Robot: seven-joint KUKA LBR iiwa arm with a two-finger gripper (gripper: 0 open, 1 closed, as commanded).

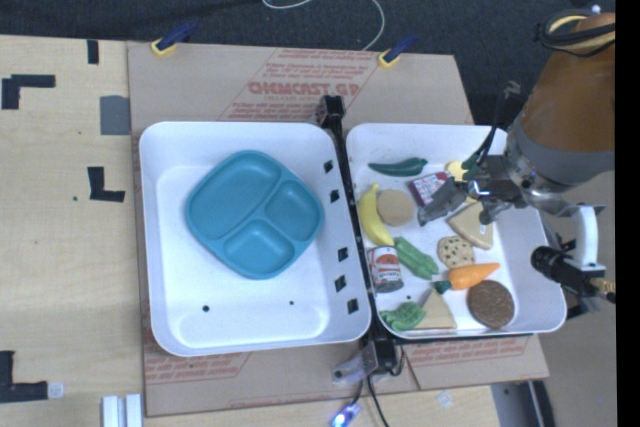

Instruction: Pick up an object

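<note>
- Dark carpet lies behind the bench, and a white cable (320, 0) loops across it above a cardboard sheet (300, 85) held by two yellow-and-blue clamps (175, 37).
- On that cardboard sit two white bins side by side. The left bin (165, 315) holds a blue divided plate (255, 213), tilted cornerwise.
- The right bin (530, 320) is crowded with toy food: a green chili pepper (398, 167), a banana (373, 215), a tan round bun (395, 207), a small can (386, 267), a green pickle (416, 258), a chocolate-chip cookie (453, 249), a carrot (470, 275), a brown round patty (491, 303), and a cheese wedge (436, 315) beside some leafy greens (402, 317).
- The grey and orange arm (570, 105) reaches in from the right, its gripper (462, 199) low over the bin's upper middle, just above the cookie and right of the bun.
- Whether its fingers are spread or closed I cannot tell, nor whether anything sits between them.
</note>
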